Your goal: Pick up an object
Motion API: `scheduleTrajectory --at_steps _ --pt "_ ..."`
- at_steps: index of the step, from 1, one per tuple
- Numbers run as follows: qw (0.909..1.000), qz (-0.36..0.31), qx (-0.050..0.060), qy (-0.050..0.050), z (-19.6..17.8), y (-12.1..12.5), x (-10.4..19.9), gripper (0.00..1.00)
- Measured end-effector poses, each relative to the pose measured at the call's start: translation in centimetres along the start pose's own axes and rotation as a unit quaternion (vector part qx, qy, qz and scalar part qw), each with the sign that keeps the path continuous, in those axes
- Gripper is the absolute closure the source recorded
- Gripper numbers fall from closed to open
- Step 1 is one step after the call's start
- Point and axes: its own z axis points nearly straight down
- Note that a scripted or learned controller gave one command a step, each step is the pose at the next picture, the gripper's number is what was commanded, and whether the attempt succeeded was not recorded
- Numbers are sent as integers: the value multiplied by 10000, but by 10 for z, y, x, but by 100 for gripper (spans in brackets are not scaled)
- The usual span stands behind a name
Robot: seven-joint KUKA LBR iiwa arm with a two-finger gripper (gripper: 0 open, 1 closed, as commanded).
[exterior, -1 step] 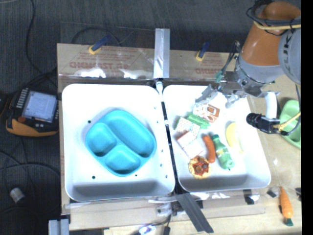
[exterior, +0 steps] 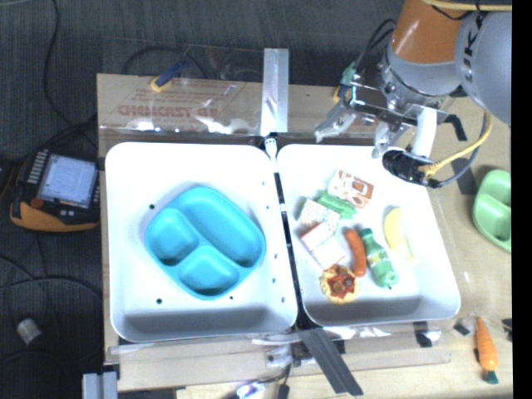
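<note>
Sitting in the right bin (exterior: 440, 302) is a cluster of small toy food items, none lifted. Nearest the back is a white and red carton (exterior: 351, 188), with a green piece (exterior: 336, 204) just below it and a pale dotted packet (exterior: 316, 214) touching that on the left. Below these, a white and pink block (exterior: 317, 239), a red sausage (exterior: 357, 250) lying lengthwise, a green bottle (exterior: 378, 260) just beside the sausage on its right, and a small pizza slice (exterior: 339, 283) at the front of the cluster. A yellow banana (exterior: 396, 229) lies slightly apart, toward the bin's right wall.

Gripper (exterior: 366, 123) hangs above the back rim of the right bin, behind the cluster, not touching any item. Cannot tell whether the claw is spread or pressed together; the tips are lost among cables and brackets. Nothing shows between them. Orange band of the arm (exterior: 432, 15) sits at top right, grey link beside it.

Left bin (exterior: 125, 306) holds a blue divided tray (exterior: 205, 240), three compartments, tilted diagonally. Off the bench at left, a handheld pendant (exterior: 58, 185) with lit screen on the dark floor. At right, a green container (exterior: 496, 206) on the bench, and a toy carrot (exterior: 486, 352) near the front right corner. Cardboard sheet (exterior: 179, 98) lies behind the left bin.
</note>
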Motion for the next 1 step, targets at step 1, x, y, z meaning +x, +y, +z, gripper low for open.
scheduleTrajectory --at_steps 1 --pt "9997 223 12 2 135 -18 -85 0"
